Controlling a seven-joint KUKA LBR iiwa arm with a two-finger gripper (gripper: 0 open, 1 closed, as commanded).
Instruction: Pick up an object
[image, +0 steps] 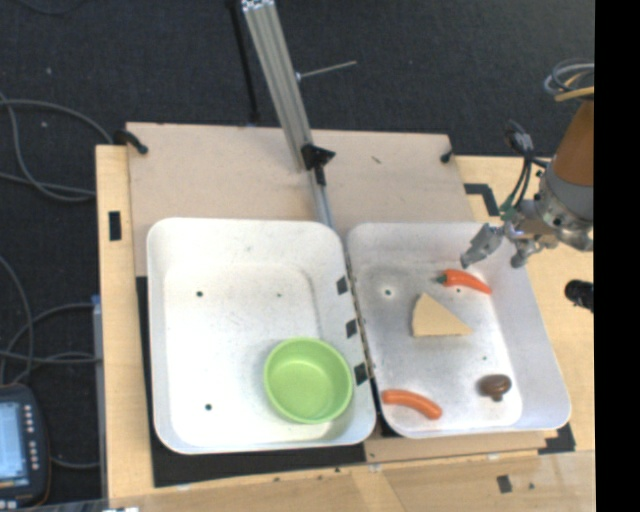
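White left bin (180, 300) holds a green bowl (308, 379); fingers (482, 243) spread (nothing between them).

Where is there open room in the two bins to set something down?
The left bin is bare across its upper half and left side; the green bowl fills its lower right corner. The right bin is crowded: upper orange piece beneath the gripper, tan wedge, lower orange piece, brown lump. Its upper left corner is free.

The grey arm with its orange band (574, 150) reached in from the right (wrist angled downward), its two-finger gripper (503, 248) spread wide, holding nothing.
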